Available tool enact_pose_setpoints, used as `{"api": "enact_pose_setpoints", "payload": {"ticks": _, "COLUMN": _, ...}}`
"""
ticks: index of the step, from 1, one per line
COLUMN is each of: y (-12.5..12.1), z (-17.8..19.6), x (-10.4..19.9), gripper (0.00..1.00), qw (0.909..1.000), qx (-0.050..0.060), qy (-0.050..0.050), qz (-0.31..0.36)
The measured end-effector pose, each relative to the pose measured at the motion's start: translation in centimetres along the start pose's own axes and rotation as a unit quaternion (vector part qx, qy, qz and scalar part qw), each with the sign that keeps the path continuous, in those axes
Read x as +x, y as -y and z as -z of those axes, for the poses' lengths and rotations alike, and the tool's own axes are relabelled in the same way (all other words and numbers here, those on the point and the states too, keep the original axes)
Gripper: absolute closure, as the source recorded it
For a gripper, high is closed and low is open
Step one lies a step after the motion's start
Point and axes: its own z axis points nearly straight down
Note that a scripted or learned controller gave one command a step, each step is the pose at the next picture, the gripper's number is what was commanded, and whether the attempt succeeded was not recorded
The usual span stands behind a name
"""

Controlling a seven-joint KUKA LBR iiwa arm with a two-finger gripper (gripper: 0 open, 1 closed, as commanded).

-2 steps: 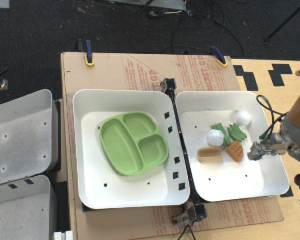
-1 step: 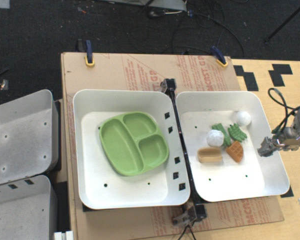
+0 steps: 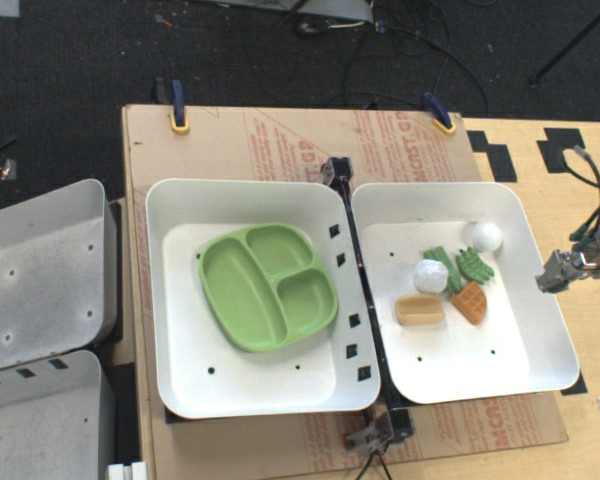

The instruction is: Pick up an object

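A: Where is the end effector (image 3: 560, 271)?

B: At the right side of the view, just outside the right rim of the right bin (image 3: 540, 358), above the table (image 3: 240, 138). It is small and dark there; whether it is spread or pressed together cannot be told, and nothing shows in it.

A: And the things to pick up?

B: They lie clustered in the right bin's upper middle. A white ball (image 3: 485, 235) sits nearest the far right corner. Just below it are two green pieces (image 3: 460, 266), and a second white ball (image 3: 430, 276) rests beside them on the left. An orange wedge (image 3: 470, 303) lies just under the green pieces, and a tan block (image 3: 420, 311) lies beside it, toward the divider.

A: The other bin?

B: The left bin (image 3: 180, 368) holds a green divided plate (image 3: 268, 286) with three compartments, set at a slant.
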Motion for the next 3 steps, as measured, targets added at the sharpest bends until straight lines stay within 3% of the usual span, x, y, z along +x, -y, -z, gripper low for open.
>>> {"api": "enact_pose_setpoints", "payload": {"ticks": 1, "y": -0.1, "z": 1.1, "x": 0.0, "gripper": 1.0, "qw": 1.0, "qx": 0.002, "qy": -0.001, "qz": 0.0}}
{"api": "enact_pose_setpoints", "payload": {"ticks": 3, "y": -3.7, "z": 1.0, "x": 10.2, "gripper": 1.0, "qw": 1.0, "qx": 0.002, "qy": -0.002, "qz": 0.002}}
